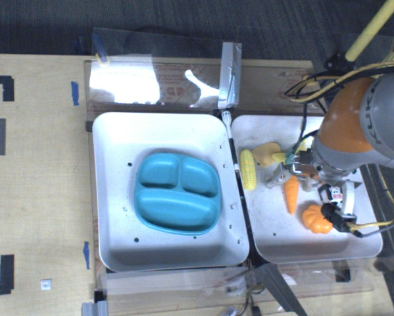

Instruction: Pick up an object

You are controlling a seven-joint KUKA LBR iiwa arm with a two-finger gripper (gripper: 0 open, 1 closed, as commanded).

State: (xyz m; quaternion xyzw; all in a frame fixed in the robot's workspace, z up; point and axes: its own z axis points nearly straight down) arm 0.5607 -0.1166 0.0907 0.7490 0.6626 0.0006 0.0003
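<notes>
The right bin [273,237] holds several toy foods. An ear of yellow corn [248,168] lies along its left wall, with a pale yellow piece [268,153] just behind it. An orange carrot [291,195] lies near the middle, and a round orange fruit [317,218] sits to its right. My gripper [296,170] hangs low over the bin, just above the carrot's upper end and right of the yellow piece. The grey wrist and orange band cover the bin's right side.
The left bin [106,176] holds a blue divided plate [178,191]. A clear upright panel [228,74] stands behind the two bins. Black and yellow cables trail from the wrist over the right bin's front right corner [354,228].
</notes>
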